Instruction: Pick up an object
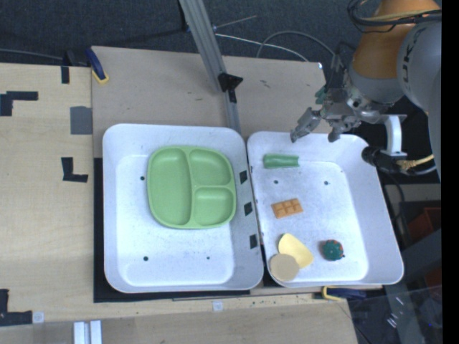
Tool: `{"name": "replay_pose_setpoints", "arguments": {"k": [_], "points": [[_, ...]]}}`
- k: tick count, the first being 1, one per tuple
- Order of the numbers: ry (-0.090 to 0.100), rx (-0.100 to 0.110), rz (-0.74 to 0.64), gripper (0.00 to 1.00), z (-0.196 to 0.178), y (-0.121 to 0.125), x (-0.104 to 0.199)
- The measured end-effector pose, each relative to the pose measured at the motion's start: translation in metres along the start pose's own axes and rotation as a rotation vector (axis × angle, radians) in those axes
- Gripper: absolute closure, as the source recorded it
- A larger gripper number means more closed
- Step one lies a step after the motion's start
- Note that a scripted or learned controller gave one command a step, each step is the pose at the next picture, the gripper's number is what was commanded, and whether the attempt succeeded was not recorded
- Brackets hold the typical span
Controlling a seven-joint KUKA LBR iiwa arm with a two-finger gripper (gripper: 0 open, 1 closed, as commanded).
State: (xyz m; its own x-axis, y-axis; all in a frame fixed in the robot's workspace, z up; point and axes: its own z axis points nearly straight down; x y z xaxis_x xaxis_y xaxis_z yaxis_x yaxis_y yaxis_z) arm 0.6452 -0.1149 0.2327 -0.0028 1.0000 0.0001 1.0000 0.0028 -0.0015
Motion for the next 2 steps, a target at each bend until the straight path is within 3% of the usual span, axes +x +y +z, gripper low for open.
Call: {"name": "replay_pose_setpoints", "arguments": {"k": [1, 2], "points": [[0.0, 0.0, 0.0, 0.0, 0.0, 0.0, 0.0], [-0.001, 0.005, 0.002, 0.0, 0.052, -0.001, -0.008]]}}
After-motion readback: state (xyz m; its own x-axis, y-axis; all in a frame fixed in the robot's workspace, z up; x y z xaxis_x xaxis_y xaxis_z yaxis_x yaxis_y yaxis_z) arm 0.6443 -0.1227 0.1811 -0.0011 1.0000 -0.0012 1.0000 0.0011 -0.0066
